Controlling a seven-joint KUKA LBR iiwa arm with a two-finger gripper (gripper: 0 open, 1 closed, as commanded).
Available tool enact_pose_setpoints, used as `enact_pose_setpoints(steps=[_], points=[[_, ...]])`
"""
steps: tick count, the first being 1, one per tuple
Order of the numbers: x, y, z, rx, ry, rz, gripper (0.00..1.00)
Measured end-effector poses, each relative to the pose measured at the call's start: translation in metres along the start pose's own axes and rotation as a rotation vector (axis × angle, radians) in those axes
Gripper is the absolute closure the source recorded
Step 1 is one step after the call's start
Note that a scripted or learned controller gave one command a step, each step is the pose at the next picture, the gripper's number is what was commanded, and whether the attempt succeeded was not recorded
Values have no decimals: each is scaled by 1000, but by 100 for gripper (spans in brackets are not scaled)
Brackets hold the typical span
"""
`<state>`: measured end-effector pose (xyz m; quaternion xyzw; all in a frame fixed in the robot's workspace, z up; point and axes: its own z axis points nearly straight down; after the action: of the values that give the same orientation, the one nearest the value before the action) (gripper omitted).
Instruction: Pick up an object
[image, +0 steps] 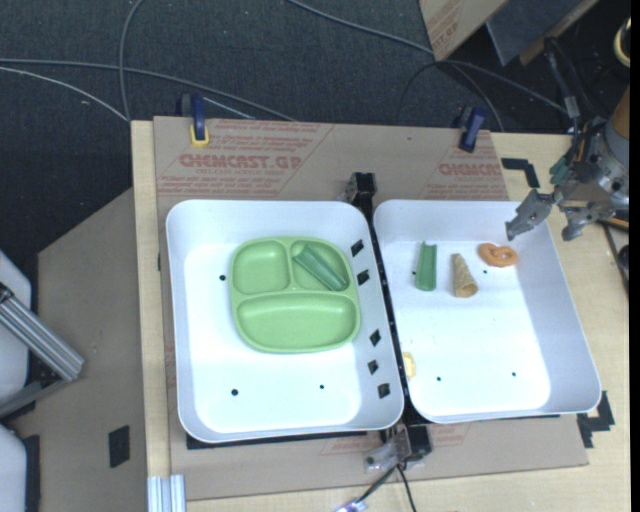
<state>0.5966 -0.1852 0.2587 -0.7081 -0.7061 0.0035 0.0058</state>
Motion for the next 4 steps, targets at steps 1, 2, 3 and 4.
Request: enact_pose_setpoints(steps=[1, 2, 3, 4], points=[[1, 2, -7, -13, -3, -3, 0], [8, 0, 38, -8, -1, -3, 0], [8, -5, 100, -6, -1, -2, 0], [14, -14, 152, -7, 0, -3, 0]])
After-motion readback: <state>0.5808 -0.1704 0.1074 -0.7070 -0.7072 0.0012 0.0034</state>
